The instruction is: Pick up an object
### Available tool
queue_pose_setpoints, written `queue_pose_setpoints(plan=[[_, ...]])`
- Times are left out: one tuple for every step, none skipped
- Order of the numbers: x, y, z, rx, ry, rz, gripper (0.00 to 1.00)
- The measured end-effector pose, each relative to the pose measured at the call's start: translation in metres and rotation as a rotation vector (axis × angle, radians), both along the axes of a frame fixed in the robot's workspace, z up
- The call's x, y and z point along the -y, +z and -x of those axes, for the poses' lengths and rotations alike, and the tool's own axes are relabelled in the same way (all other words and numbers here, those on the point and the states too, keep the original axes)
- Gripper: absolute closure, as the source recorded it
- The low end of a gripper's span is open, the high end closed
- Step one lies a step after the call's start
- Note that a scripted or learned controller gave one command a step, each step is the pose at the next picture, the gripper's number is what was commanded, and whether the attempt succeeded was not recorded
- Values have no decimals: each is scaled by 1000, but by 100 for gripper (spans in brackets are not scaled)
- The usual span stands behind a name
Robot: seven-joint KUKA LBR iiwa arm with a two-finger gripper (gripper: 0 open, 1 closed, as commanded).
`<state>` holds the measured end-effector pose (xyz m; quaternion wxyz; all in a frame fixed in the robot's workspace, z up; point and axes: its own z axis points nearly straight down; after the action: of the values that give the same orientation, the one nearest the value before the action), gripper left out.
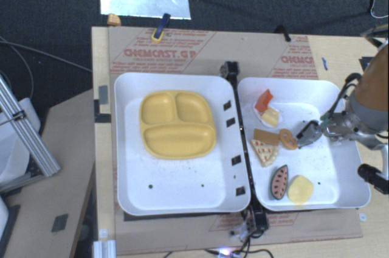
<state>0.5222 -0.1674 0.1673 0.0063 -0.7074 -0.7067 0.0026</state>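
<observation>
The right bin (340,190) holds small toy foods: a red wedge (264,100) beside a pale yellow cube (270,116), a brown slab (265,136), a triangular sandwich slice (265,151), an orange round piece (288,140), a watermelon slice (279,181) and a pale yellow lump (300,188). My gripper (306,132) reaches in from the right and hangs low just right of the orange round piece. Nothing shows between its dark fingers.
The left bin (130,190) carries a yellow divided tray (177,124). Black clips run along the divider (238,129) between the bins. Cardboard lies under both bins. A metal frame (24,129) stands at the far left.
</observation>
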Motion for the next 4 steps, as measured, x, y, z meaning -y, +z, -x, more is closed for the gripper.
queue_pose_setpoints(plan=[[-40, -87, 37, 7, 2, 1, 0], [-87, -84, 35, 12, 8, 2, 0], [-77, -83, 35, 14, 3, 5, 0], [-78, -73, 34, 17, 4, 5, 100]])
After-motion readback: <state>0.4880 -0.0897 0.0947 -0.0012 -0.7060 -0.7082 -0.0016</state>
